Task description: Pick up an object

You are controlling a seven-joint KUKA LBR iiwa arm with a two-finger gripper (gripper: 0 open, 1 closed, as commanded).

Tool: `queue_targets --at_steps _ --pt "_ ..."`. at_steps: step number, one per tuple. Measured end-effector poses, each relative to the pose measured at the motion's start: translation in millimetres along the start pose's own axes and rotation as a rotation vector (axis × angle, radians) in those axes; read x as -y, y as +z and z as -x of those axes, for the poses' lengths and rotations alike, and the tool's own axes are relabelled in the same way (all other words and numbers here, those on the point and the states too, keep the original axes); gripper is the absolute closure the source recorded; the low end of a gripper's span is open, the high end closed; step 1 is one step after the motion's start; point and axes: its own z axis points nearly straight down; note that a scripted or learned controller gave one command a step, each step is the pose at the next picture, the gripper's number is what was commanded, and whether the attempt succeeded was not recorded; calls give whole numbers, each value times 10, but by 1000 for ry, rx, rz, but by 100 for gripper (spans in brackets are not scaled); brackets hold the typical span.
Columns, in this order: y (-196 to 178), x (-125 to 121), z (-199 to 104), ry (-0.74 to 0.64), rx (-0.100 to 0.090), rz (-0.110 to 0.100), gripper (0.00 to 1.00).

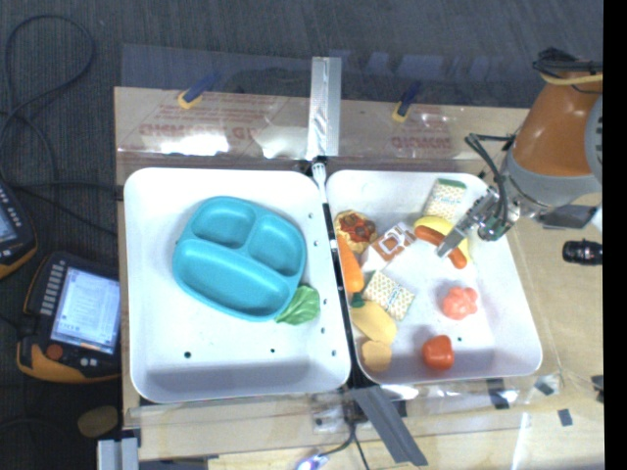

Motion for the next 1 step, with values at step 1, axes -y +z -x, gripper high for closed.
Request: queue_targets --at_steps 1 --pt "-43 -315 -723 414 -3 -3 100"
